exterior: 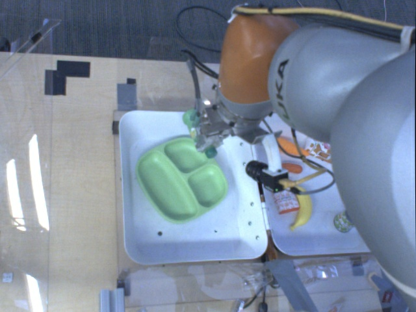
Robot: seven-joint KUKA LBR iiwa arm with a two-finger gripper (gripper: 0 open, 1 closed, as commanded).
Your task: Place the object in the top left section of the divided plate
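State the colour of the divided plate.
Light green; the divided plate shows best in the camera view.

In the right-hand shallow white bin (pixel 325 242) I see a yellow banana (pixel 302 212), an orange carrot-shaped piece (pixel 288 145), and a small red-and-white packet (pixel 285 200) beside the banana, on the pale wooden desk (pixel 58 174).

Pale green plate (pixel 182 184) in a white bin (pixel 140 236), yellow banana (pixel 302 213), grey arm (pixel 338 90) banded orange.
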